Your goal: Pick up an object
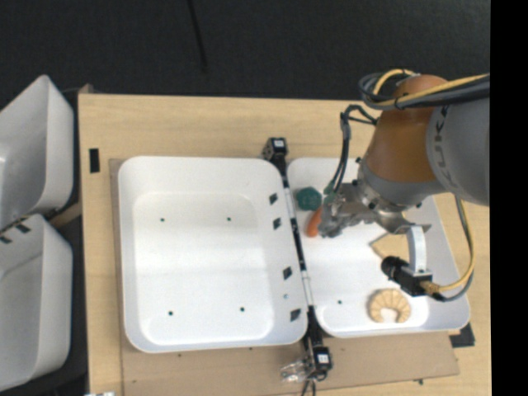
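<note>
My gripper (328, 225) hangs low over the left part of the right bin (346, 308), under the arm's orange band. A small orange object (313, 222) lies right beside its tip, touching or nearly so. Just above that sits a teal green object (308, 197) near the bin's left wall. A tan croissant-shaped piece (389, 306) rests at the bin's front right. A tan flat piece (390, 242) shows partly under the arm.
The left bin (198, 250) is bare white. Black clips sit along the divider between the bins (290, 246). White boxes (29, 221) stand off the bench to the left. The arm's body covers the right bin's back right.
</note>
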Motion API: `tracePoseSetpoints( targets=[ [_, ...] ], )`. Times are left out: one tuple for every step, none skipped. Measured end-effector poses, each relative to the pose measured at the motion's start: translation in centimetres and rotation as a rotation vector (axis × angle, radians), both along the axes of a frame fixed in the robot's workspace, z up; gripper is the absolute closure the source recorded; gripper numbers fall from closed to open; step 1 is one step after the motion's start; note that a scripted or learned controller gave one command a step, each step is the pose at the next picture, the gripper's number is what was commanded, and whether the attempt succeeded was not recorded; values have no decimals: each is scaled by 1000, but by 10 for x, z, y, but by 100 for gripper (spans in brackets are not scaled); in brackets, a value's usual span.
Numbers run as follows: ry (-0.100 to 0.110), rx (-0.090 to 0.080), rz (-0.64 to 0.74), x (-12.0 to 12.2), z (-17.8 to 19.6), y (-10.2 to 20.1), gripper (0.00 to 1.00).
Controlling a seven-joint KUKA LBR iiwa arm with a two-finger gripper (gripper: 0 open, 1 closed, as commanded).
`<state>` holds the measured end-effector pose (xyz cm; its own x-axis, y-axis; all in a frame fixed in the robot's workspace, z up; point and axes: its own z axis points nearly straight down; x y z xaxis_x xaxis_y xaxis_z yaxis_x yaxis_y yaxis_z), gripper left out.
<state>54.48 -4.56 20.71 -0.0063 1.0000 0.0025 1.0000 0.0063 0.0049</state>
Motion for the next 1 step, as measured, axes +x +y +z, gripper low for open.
tracePoseSetpoints(
  targets=[
    [-7, 0, 3, -14, 89, 55, 100]
  ],
)
